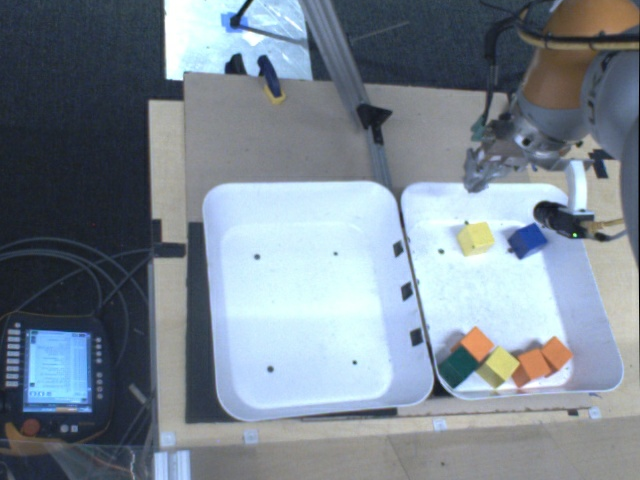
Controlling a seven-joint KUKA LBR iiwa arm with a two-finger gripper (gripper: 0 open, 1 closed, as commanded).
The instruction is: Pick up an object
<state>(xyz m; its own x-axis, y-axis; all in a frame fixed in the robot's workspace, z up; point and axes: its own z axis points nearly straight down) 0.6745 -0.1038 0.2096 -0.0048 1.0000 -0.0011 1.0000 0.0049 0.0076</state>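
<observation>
— Bench (300, 138) first: what sits on it?
— Two white bins. Right bin (585, 288) holds a yellow cube (476, 238) and blue cube (526, 240) mid-frame right, with more cubes (505, 360) clustered at its lower edge.
— And the arm (580, 58)?
— Bent down from the upper right, gripper (480, 173) hanging over that bin's top rim, above the yellow cube, gripping nothing. How wide its opening is, I can't tell.

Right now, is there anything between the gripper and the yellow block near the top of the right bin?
Nothing visible does. The gripper hangs over the right bin's far edge, and the yellow block lies just below it in the picture, with bare white floor between. The blue block sits apart, to the side.
</observation>
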